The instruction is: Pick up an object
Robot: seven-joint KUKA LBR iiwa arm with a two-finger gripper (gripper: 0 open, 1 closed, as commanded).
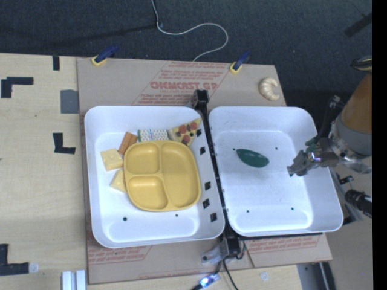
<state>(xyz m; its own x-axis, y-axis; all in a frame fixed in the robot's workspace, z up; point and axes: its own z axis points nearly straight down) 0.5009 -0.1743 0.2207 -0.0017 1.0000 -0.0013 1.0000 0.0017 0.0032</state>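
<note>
A dark green oval object (252, 157) lies alone near the middle of the right bin (272, 216). My gripper (300, 165) hangs over the right side of that bin, to the right of the green object and apart from it. Nothing shows between its fingers. The left bin (103, 222) holds a yellow divided plate (162, 175), with several small flat pieces around its upper left edge: tan squares (111, 159), an orange-brown piece (127, 141) and patterned pieces (184, 130).
The arm with its orange band (357, 110) comes in from the right over the bin's rim. A small cream lump (270, 88) lies on the cardboard behind the right bin. A black divider strip (208, 162) runs between the bins.
</note>
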